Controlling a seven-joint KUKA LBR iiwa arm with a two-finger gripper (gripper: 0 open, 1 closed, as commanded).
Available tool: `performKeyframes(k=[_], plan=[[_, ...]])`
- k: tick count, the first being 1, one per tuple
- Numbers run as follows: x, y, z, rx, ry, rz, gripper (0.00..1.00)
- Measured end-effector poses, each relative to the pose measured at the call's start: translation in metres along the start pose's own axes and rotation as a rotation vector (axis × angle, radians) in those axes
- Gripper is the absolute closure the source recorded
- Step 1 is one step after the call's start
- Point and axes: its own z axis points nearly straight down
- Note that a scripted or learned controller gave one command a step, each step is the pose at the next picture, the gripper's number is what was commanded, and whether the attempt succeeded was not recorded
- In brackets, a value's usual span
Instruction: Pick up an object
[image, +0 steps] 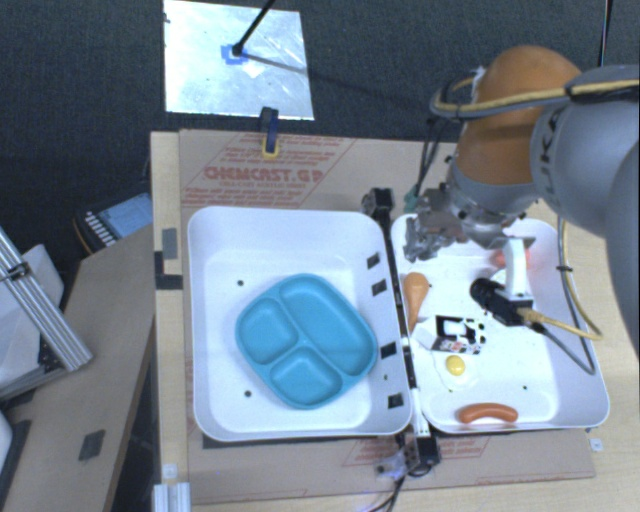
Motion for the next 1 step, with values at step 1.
performKeyframes(k=[1], plan=[[0.0438, 0.0012, 0.0041, 0.001, 0.001, 0.0, 1.0]])
